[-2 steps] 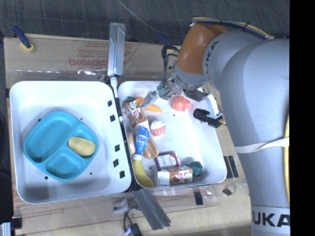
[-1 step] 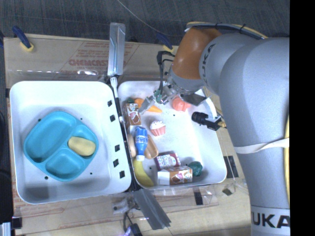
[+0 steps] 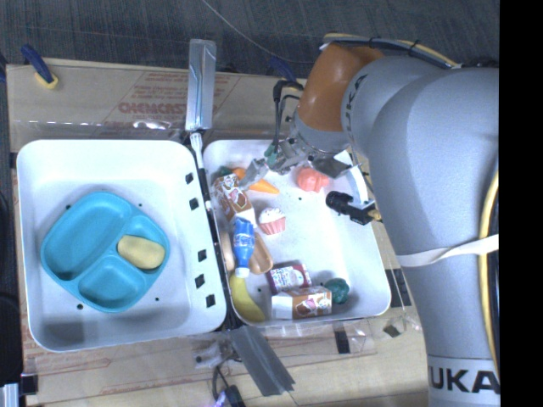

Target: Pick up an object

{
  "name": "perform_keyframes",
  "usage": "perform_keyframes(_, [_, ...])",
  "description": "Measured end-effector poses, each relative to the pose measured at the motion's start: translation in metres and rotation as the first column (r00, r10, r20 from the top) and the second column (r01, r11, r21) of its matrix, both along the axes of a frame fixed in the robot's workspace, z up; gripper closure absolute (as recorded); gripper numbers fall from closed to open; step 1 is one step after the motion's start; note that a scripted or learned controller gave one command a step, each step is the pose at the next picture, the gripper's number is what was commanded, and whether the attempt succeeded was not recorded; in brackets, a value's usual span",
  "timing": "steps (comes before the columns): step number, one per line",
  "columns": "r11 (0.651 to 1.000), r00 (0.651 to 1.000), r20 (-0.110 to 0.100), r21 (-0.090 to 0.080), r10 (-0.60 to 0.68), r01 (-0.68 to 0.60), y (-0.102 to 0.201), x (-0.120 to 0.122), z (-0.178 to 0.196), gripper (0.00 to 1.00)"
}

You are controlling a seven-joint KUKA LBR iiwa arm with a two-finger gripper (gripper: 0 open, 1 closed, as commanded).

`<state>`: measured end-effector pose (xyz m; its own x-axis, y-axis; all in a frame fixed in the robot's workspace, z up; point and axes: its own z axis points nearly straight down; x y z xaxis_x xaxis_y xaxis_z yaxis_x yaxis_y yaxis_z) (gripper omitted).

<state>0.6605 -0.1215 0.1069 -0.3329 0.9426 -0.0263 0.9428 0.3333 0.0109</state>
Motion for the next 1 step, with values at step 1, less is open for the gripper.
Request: perform_keyframes(1, [1.0, 1.0, 0.002, 0.007, 0.008, -0.008, 0.0058, 0.0015, 0.0096, 1.0])
